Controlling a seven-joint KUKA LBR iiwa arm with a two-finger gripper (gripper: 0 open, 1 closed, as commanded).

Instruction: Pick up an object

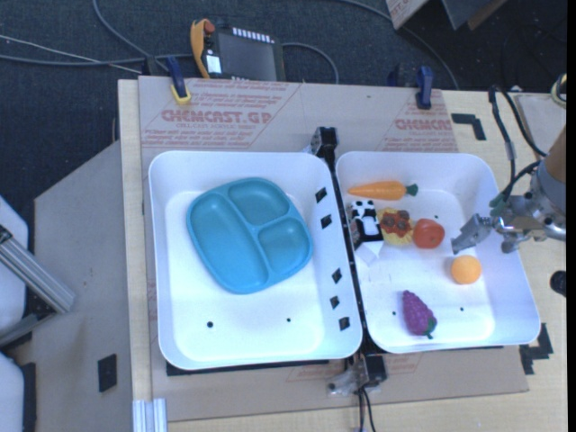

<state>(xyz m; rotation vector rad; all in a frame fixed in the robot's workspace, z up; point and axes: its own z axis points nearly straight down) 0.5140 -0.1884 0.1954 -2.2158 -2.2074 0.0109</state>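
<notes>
Gripper point(490, 232) hovered over the right white plastic bin point(504, 327), jaws apart and empty; small round orange ball point(465, 269) lay just below-left of it.

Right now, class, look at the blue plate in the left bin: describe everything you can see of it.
The blue plate is a light turquoise tray with rounded corners, seemingly smooth plastic. Raised ridges split it into three compartments: one large along its left side and two smaller on the right. It lies flat, right way up, turned at a slant, on the floor of the left bin, in its upper middle part. No object lies on it, and it stays apart from the bin's walls.
</notes>
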